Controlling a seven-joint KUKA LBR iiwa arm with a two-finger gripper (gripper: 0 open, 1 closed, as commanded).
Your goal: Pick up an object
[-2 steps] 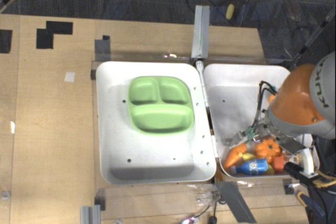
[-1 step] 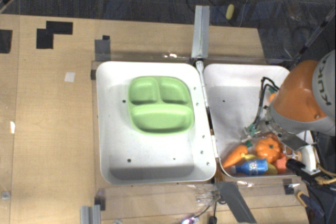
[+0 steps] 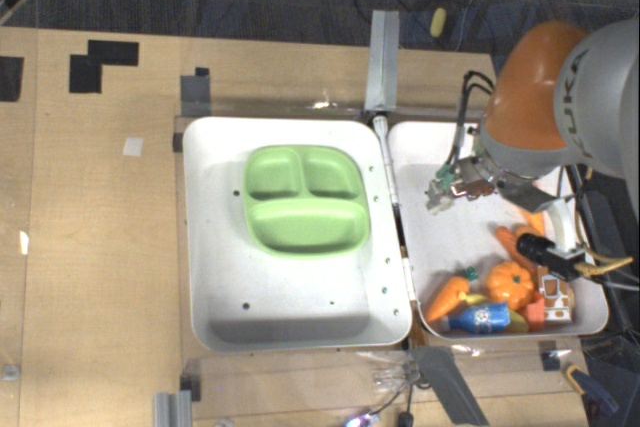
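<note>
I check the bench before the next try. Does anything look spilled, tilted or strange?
Nothing looks spilled or broken. The green tray lies flat in the left bin. The toys, among them an orange pumpkin and a blue bottle, crowd the right bin's near corner.

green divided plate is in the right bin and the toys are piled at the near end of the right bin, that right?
Not quite. The camera view shows the green divided plate in the left bin, not the right one. The toys are indeed piled at the near end of the right bin.
</note>
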